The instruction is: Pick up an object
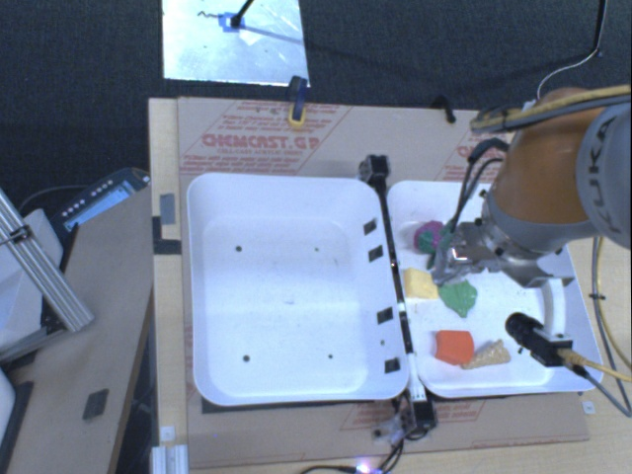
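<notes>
In the right bin lie a purple and green piece, a yellow block, a green piece, an orange block and a tan wedge. My gripper hangs low over the bin's left half, between the purple piece and the green piece, just right of the yellow block. The wrist hides the fingertips, and nothing shows between them.
The left bin sits beside the right one, with a black clipped divider along their shared rims. A yellow and blue clamp stands at the board's far edge. Grey equipment lies off the bench's left.
</notes>
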`<state>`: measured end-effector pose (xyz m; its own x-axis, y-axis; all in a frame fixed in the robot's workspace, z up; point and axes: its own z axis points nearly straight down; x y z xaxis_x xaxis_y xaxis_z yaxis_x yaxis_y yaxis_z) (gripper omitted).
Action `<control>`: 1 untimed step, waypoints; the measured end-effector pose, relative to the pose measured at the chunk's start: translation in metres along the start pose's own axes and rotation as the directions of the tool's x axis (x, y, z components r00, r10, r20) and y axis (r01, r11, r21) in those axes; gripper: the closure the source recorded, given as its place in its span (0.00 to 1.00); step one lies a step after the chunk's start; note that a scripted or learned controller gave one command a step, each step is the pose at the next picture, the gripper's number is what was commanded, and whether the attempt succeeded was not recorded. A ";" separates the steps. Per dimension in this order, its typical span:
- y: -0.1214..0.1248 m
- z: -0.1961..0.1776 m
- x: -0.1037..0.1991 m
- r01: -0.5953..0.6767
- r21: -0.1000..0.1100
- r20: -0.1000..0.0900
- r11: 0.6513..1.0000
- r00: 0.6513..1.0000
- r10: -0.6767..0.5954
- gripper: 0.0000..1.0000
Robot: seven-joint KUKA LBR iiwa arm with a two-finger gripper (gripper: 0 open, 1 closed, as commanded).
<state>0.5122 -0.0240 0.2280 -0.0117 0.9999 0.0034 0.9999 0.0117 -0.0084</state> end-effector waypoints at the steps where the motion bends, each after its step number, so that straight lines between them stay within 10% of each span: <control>1: -0.026 0.047 -0.011 -0.011 -0.005 0.003 1.000 1.000 0.011 1.00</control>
<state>0.4863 -0.0349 0.1816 -0.0002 1.0000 0.0006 1.0000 0.0002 -0.0035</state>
